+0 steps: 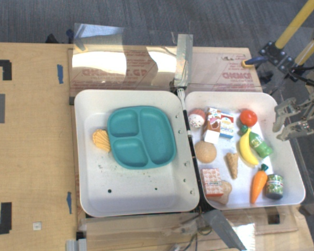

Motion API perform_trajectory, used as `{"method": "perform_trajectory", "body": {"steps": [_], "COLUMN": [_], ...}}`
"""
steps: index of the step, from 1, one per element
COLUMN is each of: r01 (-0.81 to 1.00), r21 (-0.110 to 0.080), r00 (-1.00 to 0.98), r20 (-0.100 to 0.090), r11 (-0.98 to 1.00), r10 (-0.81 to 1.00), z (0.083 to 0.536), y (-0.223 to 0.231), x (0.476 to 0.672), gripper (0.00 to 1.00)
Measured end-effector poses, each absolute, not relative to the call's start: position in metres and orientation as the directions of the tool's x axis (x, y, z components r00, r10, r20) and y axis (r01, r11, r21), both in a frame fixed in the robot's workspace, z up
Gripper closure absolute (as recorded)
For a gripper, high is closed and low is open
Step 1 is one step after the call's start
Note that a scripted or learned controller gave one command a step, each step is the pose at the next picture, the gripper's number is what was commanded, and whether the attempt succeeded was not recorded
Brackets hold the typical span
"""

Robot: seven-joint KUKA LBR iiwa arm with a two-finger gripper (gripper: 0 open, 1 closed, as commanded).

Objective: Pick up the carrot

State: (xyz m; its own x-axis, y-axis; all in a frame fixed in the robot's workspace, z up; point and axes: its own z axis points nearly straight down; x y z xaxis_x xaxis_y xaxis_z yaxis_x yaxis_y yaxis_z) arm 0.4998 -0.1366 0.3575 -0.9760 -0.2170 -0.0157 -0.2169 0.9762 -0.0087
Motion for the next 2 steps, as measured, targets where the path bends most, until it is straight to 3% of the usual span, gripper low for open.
{"method": "perform_trajectory", "body": {"steps": [1,2], "r01": [-0.410,-0.486], "r21": [-0.005,0.001], "r00": [-0.912,-0.874], "r20": [-0.006,-0.002], "r11": [0.912,0.874], "r10": [-0.410,-0.486], "z": [0.338,0.289], "y": [-0.219,-0.222], "x": [0.516,0.490], "gripper": [1.00,1.00]}}
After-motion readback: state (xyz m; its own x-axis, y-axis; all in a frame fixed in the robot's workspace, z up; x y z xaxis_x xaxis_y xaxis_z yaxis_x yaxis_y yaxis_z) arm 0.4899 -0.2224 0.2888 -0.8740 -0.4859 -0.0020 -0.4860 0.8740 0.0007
